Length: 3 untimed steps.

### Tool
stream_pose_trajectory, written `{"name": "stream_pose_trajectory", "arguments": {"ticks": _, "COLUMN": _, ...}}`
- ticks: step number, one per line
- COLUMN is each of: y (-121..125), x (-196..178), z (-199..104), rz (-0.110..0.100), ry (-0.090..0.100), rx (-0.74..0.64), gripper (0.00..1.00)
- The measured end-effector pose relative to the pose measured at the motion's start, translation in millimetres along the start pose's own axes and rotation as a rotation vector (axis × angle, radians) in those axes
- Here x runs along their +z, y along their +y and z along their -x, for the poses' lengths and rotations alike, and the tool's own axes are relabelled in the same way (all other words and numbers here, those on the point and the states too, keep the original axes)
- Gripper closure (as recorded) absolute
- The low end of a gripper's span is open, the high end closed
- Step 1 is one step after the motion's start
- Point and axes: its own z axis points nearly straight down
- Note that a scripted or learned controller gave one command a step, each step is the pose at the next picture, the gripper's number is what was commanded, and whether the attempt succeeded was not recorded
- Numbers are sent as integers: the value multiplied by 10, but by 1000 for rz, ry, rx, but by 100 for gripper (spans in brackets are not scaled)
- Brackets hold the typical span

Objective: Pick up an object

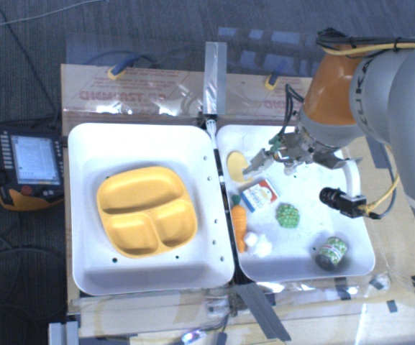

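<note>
The right bin (358,264) holds several small objects. A yellow round piece (235,165) lies at its upper left, with a small red and white carton (259,195) just below it. An orange carrot (239,223) rests against the left wall, next to a white lump (262,246). A green knobbly ball (288,215) sits mid-bin and a green-labelled can (331,252) lies at the lower right. My gripper (263,161) hangs low over the bin's upper left, its tip beside the yellow piece and just above the carton. Nothing is seen held in it.
The left bin (85,264) holds a yellow three-compartment tray (147,210). A divider wall (223,207) separates the two bins. A black cable and connector (342,200) hang over the right bin's right side. A teach pendant (27,167) lies left of the bench.
</note>
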Motion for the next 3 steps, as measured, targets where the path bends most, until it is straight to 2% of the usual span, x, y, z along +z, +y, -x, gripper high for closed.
{"name": "stream_pose_trajectory", "arguments": {"ticks": 1, "y": 320, "x": 892, "z": 324, "rz": 2, "ry": 1, "rx": 162, "gripper": 0}}
{"name": "stream_pose_trajectory", "arguments": {"ticks": 2, "y": 164, "x": 920, "z": 244, "rz": 15, "ry": -4, "rx": 193, "gripper": 0}}
{"name": "stream_pose_trajectory", "arguments": {"ticks": 3, "y": 792, "x": 944, "z": 315, "rz": 11, "ry": -3, "rx": 161, "gripper": 0}}
